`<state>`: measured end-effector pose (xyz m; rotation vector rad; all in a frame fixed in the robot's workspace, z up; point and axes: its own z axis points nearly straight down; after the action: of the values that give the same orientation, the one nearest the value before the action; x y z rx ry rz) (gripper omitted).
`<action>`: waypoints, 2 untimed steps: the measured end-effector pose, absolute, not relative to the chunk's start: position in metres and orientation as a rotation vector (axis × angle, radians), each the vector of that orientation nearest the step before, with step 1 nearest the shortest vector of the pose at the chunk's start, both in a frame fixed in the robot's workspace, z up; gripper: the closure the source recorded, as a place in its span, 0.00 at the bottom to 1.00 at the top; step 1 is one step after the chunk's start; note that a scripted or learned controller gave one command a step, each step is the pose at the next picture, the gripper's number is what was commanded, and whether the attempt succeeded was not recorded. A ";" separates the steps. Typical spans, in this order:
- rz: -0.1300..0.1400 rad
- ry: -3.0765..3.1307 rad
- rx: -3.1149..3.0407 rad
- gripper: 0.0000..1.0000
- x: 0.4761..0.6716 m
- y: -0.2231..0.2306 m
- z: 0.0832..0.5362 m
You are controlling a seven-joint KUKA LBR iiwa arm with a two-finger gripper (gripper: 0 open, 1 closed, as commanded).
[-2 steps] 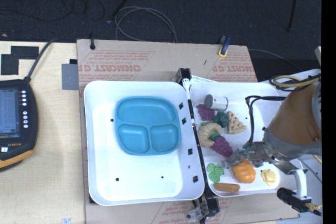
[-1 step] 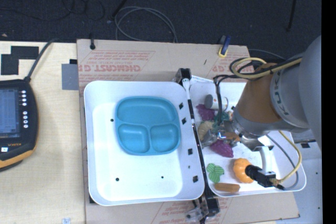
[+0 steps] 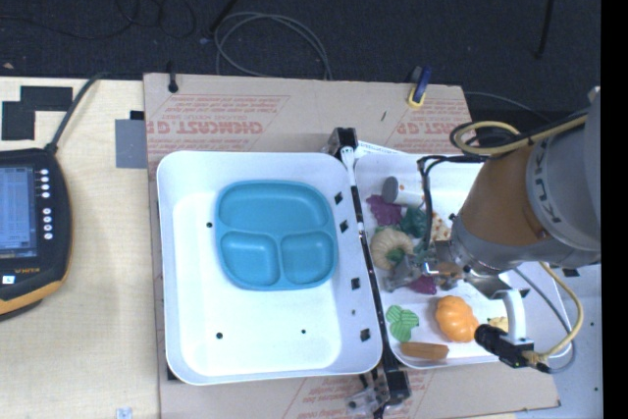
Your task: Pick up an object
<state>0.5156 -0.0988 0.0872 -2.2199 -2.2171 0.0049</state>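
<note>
The right bin point(image 3: 461, 174) holds several small toys. Among them are a purple piece point(image 3: 384, 209), a grey cylinder point(image 3: 391, 186), a beige tuft point(image 3: 386, 240) and a dark green piece point(image 3: 414, 223). Nearer the front lie a green leaf point(image 3: 401, 319), an orange fruit point(image 3: 455, 318) and a brown sausage point(image 3: 424, 350). My gripper point(image 3: 424, 262) is down in the middle of this bin, among the toys, right of the beige tuft and above a purple scrap point(image 3: 423, 286). The arm's orange band point(image 3: 498, 211) hides the bin's right part.
The left bin point(image 3: 186, 309) holds a blue divided tray point(image 3: 275, 234). A black divider point(image 3: 359, 240) runs between the bins. A teach pendant point(image 3: 25, 221) lies at the far left. Cables point(image 3: 549, 329) hang beside the wrist.
</note>
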 end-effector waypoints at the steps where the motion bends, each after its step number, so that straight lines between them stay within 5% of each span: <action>1: 0.005 -2.213 -2.225 1.00 0.516 -0.100 0.097; 2: -0.012 -2.233 -2.217 1.00 0.552 -0.028 0.225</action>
<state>0.5519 -0.0277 0.2246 -2.2169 -2.2335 -0.0115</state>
